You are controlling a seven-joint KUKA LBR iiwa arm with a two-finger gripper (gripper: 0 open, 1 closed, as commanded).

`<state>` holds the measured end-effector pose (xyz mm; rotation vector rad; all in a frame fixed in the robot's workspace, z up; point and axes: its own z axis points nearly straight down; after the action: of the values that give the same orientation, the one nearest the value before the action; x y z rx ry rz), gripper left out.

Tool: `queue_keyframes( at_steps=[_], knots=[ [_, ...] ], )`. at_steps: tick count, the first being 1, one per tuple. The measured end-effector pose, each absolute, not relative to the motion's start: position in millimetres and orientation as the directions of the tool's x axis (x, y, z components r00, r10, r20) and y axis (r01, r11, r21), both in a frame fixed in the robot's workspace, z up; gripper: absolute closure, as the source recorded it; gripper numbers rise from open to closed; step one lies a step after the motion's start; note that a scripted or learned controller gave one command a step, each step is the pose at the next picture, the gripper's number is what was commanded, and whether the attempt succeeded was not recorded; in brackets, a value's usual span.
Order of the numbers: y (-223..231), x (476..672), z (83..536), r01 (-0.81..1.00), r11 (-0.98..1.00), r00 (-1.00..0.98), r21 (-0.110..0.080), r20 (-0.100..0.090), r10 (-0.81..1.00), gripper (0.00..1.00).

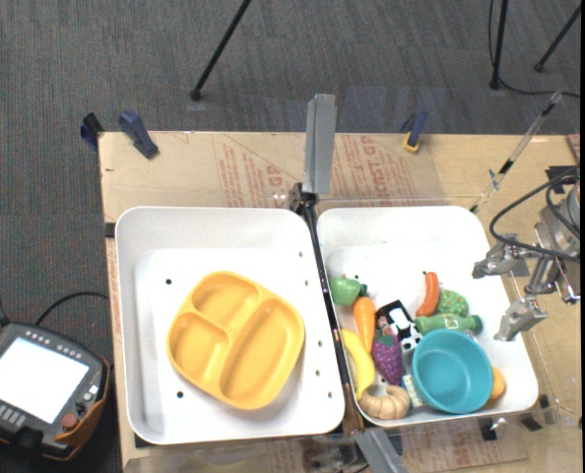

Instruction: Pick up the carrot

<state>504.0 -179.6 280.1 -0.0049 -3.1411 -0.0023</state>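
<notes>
The carrot [364,319], orange and stubby, lies upright in the picture near the left wall of the right bin [401,227], among other toy foods. A green leafy piece [347,290] sits just above its top end. My gripper [505,294] hovers at the right bin's right rim, well to the right of the carrot. It is open, its two fingers spread apart with nothing between them.
Around the carrot lie a yellow banana [359,359], purple grapes [388,359], a black-and-white item [401,320], a red-orange pepper [428,292], a green cucumber [448,322], a teal bowl [452,371] and a tan gourd [386,401]. The left bin [145,254] bears a yellow divided plate [235,339].
</notes>
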Motion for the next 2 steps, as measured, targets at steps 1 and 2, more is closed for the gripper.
queue_keyframes(
  at_steps=[1, 2],
  knots=[
    [-128, 480.6, 136, 0.11, 0.994, -0.994, 0.003, 0.006, 0.11, 0.0],
    [-145, 516.2, 103, 0.117, 0.993, -0.993, 0.002, -0.024, 0.117, 0.0]
  ],
)
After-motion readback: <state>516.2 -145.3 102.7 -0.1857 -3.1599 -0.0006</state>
